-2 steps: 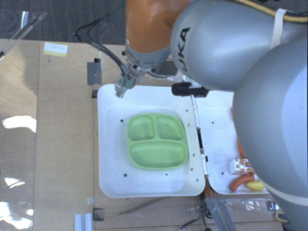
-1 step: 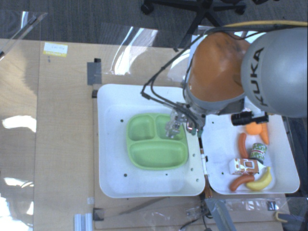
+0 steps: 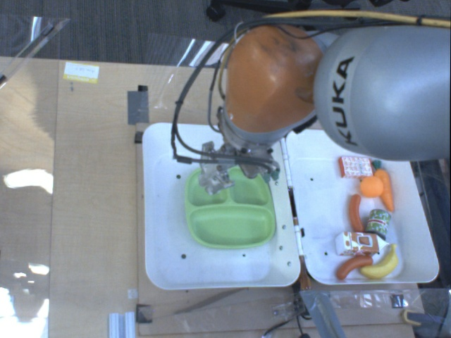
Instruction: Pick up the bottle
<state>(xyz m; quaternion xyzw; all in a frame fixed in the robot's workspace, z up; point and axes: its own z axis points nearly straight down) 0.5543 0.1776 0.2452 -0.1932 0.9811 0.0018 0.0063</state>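
A small bottle-like container with a green label (image 3: 378,222) lies in the right bin (image 3: 417,258), among toy food near that bin's right side. My gripper (image 3: 217,179) hangs over the left bin (image 3: 161,252), just above the top left compartment of a green divided plate (image 3: 232,227). The gripper is far to the left of the bottle, across the wall between the bins. The orange wrist band and the grey arm hide the far part of both bins.
Around the bottle in the right bin are a red and white box (image 3: 356,166), an orange (image 3: 371,186), a carrot (image 3: 385,189), two sausages (image 3: 355,212), a small carton (image 3: 359,243) and a banana (image 3: 382,265). Cables loop beside the wrist.
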